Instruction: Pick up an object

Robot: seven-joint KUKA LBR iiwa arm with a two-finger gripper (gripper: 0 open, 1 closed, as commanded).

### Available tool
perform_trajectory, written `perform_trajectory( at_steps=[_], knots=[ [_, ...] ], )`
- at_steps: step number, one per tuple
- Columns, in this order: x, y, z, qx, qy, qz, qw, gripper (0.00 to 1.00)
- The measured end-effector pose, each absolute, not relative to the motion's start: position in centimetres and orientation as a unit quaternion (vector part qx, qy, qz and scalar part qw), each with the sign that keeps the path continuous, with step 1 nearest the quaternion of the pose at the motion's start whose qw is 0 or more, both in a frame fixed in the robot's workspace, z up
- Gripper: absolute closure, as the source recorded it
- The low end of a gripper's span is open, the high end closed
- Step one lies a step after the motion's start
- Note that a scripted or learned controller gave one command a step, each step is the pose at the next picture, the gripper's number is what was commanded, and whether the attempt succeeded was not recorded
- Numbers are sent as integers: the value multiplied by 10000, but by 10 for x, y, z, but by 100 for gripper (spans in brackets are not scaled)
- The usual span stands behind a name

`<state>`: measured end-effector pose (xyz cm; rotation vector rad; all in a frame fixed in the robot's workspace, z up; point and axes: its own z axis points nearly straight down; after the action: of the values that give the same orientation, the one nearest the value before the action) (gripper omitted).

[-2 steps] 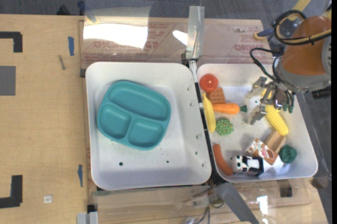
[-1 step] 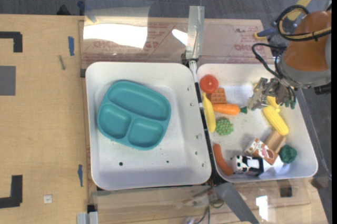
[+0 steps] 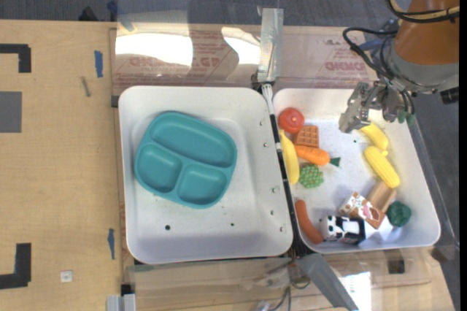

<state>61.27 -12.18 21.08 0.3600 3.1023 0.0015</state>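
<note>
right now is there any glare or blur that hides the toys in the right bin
Camera view: strong glare sits on the clear sheet behind the left bin, not over the toys. The right bin is evenly lit with soft shadows; the tomato and corn read clearly. The tool looks slightly blurred.

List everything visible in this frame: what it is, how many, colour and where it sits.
Bins: 2, white, side by side on the bench.
Divided plate: 1, teal, left bin.
Tomato: 1, red, right bin, far left corner.
Waffle: 1, orange-brown, beside the tomato.
Carrot: 1, orange, below the waffle.
Banana: 1, yellow, along the left wall.
Grapes: 1 bunch, green.
Corn: 1, yellow, right side.
Sausage: 1, red-brown, near corner.
Gripper: 1, grey, above the right bin's far side.
</note>
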Motion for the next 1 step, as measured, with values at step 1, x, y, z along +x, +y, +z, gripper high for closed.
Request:
perform_trajectory(
  at_steps=[1],
  knots=[
    [610,-124,205,1168,9931,3,33,0]
  ],
)
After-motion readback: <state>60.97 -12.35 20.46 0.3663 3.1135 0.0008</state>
